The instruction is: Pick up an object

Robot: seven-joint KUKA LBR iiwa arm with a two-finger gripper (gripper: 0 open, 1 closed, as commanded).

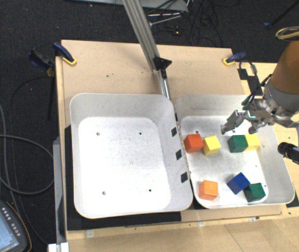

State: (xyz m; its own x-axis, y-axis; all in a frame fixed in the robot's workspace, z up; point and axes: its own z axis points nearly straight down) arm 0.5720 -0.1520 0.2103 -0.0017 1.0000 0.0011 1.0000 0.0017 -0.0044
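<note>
The gripper (242, 118) hangs over the right bin (275, 193) (jaw state: cannot tell), just far of a green cube (237, 143) partly hiding a yellow cube (254, 140).

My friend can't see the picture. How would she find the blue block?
Look in the right-hand bin, the one holding the blocks. Go to its near edge, where three blocks sit in a row: an orange block, then the blue block, then a dark green block. It is the only blue one, touching the green.
</note>
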